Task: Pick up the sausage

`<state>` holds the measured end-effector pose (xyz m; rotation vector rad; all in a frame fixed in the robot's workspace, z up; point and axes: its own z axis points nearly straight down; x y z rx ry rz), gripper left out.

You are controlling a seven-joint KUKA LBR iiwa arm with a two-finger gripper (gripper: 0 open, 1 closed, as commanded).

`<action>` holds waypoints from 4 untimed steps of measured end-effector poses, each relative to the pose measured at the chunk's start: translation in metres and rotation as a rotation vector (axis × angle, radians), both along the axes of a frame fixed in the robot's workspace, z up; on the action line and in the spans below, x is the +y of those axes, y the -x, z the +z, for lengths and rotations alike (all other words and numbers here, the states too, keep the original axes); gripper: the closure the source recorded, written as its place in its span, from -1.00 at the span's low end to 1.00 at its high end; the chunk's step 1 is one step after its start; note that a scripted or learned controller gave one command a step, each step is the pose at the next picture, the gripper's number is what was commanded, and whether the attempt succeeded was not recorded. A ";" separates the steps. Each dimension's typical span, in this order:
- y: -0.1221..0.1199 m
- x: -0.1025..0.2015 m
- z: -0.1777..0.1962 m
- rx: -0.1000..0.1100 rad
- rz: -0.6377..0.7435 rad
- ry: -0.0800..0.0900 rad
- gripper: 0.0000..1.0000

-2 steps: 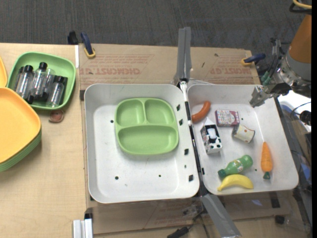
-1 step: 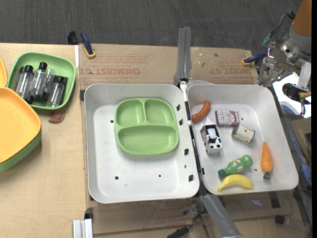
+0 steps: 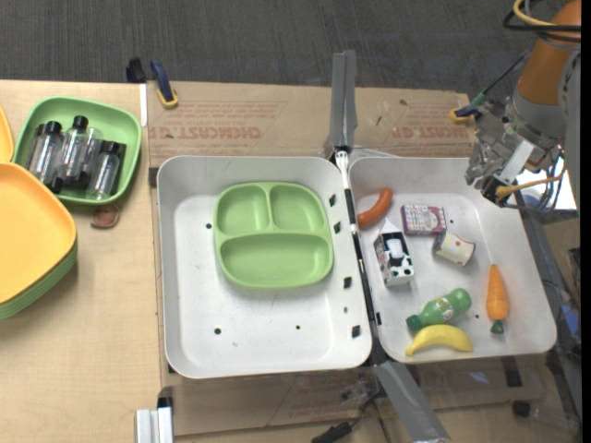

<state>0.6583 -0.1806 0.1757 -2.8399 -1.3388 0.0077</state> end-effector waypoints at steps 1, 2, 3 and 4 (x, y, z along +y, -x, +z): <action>0.000 0.001 0.008 0.003 0.005 0.001 1.00; 0.000 0.001 0.016 0.006 0.010 0.002 1.00; 0.059 -0.018 0.072 -0.001 -0.677 0.003 1.00; 0.059 -0.018 0.079 0.005 -0.672 0.005 1.00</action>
